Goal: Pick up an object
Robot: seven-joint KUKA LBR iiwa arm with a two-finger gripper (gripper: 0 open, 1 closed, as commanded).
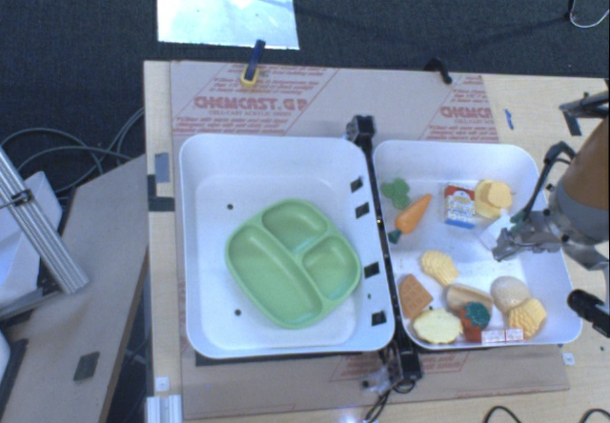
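The right white bin [519, 162] holds several toy foods: a green piece [396, 191], an orange carrot [413, 213], a small white and red carton [460, 205], a yellow round piece [494, 194], a ridged yellow chip [439, 267], a tan cracker [414, 295], a beige lump [510, 292] and a yellow corn cob [527, 318]. My gripper [515, 242] hangs low over the right side of this bin, below the yellow round piece and above the beige lump. Nothing shows in its grasp.
The left white bin [210, 173] carries a pale green divided plate [293, 262]. A black divider [372, 221] runs between the bins. The arm [583, 202] comes in at the right edge. A yellow and blue clamp [253, 64] sits at the bench's back.
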